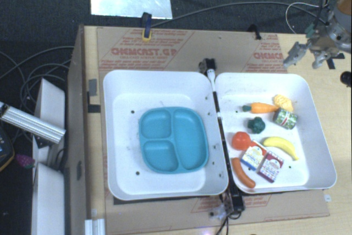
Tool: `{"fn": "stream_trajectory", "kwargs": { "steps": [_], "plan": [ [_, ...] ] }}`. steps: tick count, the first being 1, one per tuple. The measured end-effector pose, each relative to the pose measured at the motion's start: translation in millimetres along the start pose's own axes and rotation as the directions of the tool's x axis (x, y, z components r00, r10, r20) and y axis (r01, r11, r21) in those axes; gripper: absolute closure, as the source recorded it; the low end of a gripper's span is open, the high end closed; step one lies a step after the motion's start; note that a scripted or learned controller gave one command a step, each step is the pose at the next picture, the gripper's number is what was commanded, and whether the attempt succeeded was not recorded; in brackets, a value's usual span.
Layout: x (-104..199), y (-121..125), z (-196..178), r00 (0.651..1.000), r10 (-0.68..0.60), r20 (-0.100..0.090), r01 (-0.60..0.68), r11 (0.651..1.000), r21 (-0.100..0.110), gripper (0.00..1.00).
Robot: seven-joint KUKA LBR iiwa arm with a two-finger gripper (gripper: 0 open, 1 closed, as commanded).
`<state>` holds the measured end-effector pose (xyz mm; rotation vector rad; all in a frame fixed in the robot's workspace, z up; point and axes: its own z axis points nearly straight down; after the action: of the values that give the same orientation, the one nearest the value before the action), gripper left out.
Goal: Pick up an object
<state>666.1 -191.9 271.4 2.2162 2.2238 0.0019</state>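
My tool [308, 56] hangs up at the far right, above the desk [242, 47] just beyond the right bin's [316, 118] back corner, its two fingers spread apart with nothing between them. Nearest below it in that bin sits a yellow corn piece [282, 102], touching a green can [285, 118] lying on its side. Left of those, a carrot [263, 108] lies flat, with a dark green broccoli [256, 125] just beneath. Further down the bin: a banana [281, 147], a red tomato [241, 140], two small cartons [262, 161] side by side, and a sausage [243, 173] at the near left. Across the divider, the left bin [124, 118] holds a blue sectioned plate [173, 138].
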Motion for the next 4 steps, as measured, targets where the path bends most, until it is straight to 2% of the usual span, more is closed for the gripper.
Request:
{"fn": "stream_trajectory", "kwargs": {
  "steps": [1,2,3,4],
  "plan": [
    [15.7,-49.5,65.4,1.000,0.002,-0.001,-0.002,1.000,0.002,0.00],
    [6.2,-34.5,166.2,1.000,0.002,0.004,-0.002,1.000,-0.016,0.00],
    [63.4,-82.6,186.9,1.000,0.000,-0.001,0.000,1.000,0.002,0.00],
    [62.6,-81.6,175.7,1.000,-0.001,0.000,0.001,1.000,-0.002,1.00]
  ]
}}
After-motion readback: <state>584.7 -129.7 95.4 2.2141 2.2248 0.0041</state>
